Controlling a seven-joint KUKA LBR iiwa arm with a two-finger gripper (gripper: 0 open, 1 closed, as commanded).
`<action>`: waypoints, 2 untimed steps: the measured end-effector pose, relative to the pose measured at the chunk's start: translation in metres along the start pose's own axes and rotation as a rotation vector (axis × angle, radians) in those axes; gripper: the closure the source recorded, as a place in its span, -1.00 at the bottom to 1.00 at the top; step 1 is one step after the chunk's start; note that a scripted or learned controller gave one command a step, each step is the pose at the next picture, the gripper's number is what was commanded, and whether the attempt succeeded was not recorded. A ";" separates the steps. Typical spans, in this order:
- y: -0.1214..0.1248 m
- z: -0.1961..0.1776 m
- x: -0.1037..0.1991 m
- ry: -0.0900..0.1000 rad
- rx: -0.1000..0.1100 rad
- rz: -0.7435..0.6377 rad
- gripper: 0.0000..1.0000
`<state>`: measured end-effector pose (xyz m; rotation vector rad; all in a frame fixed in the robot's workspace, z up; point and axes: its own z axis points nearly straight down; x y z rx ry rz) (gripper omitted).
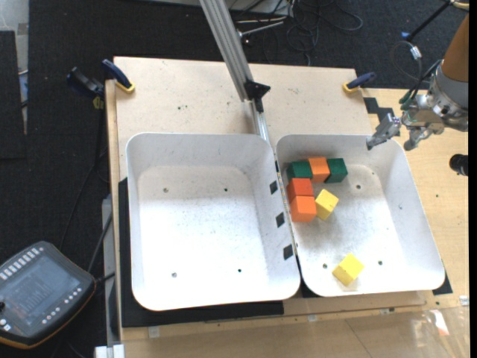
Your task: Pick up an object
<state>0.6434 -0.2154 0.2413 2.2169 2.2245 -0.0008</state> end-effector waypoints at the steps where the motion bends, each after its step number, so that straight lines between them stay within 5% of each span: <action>1: 0.000 0.000 0.000 0.000 0.000 0.000 -1.00; 2: 0.004 0.056 0.010 0.002 0.005 0.000 -1.00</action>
